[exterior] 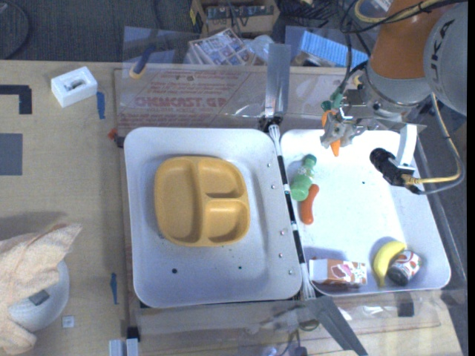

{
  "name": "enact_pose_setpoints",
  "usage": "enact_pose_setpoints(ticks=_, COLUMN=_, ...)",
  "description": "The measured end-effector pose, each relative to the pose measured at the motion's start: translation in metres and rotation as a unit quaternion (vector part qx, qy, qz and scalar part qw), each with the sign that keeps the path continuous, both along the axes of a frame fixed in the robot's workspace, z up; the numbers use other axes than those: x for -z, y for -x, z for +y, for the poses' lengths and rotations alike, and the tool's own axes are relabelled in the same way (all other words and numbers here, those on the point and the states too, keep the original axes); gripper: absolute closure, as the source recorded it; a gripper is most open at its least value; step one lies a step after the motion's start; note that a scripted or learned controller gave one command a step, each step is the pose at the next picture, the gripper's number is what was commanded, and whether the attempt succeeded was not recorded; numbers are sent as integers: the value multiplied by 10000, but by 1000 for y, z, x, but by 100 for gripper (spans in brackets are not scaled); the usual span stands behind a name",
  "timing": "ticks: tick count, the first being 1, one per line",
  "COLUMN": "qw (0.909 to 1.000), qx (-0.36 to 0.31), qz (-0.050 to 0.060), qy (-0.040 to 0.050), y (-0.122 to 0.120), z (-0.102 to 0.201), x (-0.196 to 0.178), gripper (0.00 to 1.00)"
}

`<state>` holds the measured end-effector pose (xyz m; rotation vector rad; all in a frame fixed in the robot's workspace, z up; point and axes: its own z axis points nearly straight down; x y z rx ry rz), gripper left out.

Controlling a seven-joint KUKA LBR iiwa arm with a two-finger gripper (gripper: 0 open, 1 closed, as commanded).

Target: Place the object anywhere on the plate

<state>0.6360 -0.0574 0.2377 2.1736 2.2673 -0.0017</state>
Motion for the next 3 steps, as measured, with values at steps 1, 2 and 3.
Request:
enact_pose_setpoints(ticks=1, qw=9995, qx=-302, qz=8, qy=-7, y=26, z=84, x=29, gripper=100)
enact_pose_setpoints(ticks=2, qw=9995, qx=-302, qz=5, qy=-7, y=26, z=84, x=29, gripper=0)
enact_pose_setpoints(ticks=3, qw=9906, qx=1369, qz=17, qy=-5, y=80, z=115, x=-4, gripper=0)
